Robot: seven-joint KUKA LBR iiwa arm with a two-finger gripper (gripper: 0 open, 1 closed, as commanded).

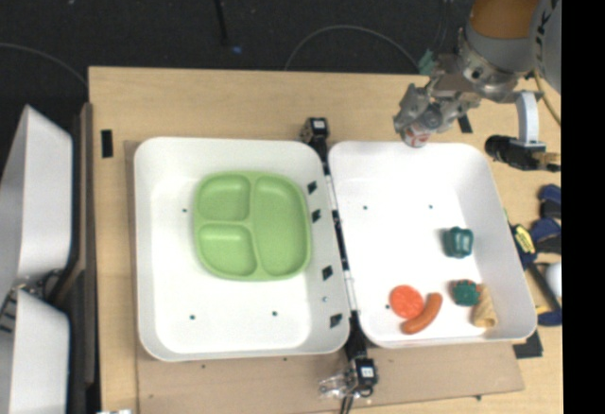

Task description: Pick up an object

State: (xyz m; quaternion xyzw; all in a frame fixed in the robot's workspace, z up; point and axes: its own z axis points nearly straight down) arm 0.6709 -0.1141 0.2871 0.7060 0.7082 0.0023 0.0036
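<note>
The gripper point(417, 131) is seen at the far edge of the right bin point(416, 185), hanging from the grey arm point(506, 15) with its orange band, which comes in from the upper right. Whether it is spread or closed cannot be told, as its tip is small and blurred. Nothing is seen between its parts.

At the left, the left bin point(161, 308) is set on the wooden bench point(236, 100). A light green divided plate point(252, 226) is laid flat in it, with three compartments, towards the middle of the bin.

Between the bins, a row of small black clips point(333, 251) is seen along the shared edge.

In the right bin, the objects are gathered in the near right part, well apart from the gripper. An orange round piece point(406, 300) is placed nearest the middle, and an orange sausage-shaped piece point(423, 313) is laid beside it, touching or almost touching. A dark green object point(458, 242) is found further back, by the right wall. A second dark green piece point(464, 292) is set near the front right corner, with a tan piece point(484, 309) just beside it.
</note>
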